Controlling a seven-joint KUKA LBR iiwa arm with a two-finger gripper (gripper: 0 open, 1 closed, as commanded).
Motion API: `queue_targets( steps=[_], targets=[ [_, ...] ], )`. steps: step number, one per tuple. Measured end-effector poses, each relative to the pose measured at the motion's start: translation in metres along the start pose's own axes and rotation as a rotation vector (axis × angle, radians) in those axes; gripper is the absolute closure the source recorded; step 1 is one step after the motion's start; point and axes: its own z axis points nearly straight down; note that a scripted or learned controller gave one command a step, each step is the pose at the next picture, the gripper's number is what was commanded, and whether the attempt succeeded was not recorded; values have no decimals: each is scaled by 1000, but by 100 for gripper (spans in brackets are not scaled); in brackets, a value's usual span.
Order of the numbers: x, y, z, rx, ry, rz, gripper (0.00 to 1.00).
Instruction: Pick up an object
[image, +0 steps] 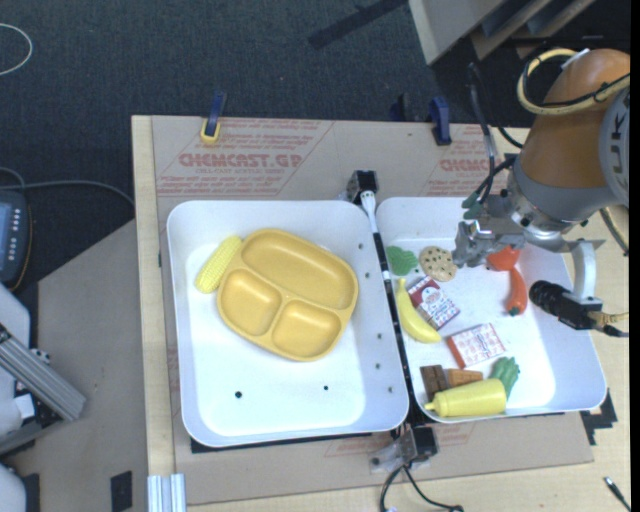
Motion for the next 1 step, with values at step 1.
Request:
queue_targets(
  steps=[1],
  targets=[
    [3,14,-8,-7,-1,-1,100]
  ],
)
